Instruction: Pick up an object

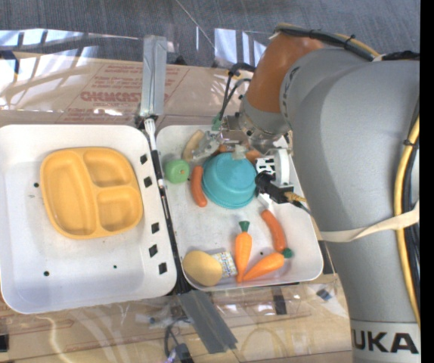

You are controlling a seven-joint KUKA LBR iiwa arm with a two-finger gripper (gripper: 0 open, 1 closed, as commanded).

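A grey KUKA arm (338, 150) with an orange wrist band reaches in from the right over the right bin (308, 267) of two shallow white bins on the table, its pincer (228, 141) lowered at the far end of that bin, just above the far rim of an upturned teal bowl (230, 180). Whether the pincer is released or clenched cannot be told from this angle, and nothing is seen held in it. Candidates for the pick crowd around it: a pale banana-like piece (193, 144) just to its left, a green apple (176, 172) by the divider, an orange sausage-shaped piece (199, 187) touching the bowl's left side. Nearer the camera lie three carrots (243, 249) and a yellowish potato-like lump (203, 267). The left bin (13, 203) bears a yellow divided plate (91, 190). The work appears to stand at the approach-and-grasp step, with no object yet lifted; the next move seemingly calls for closing on one item in the far cluster without snagging the bowl, then a straight lift clear
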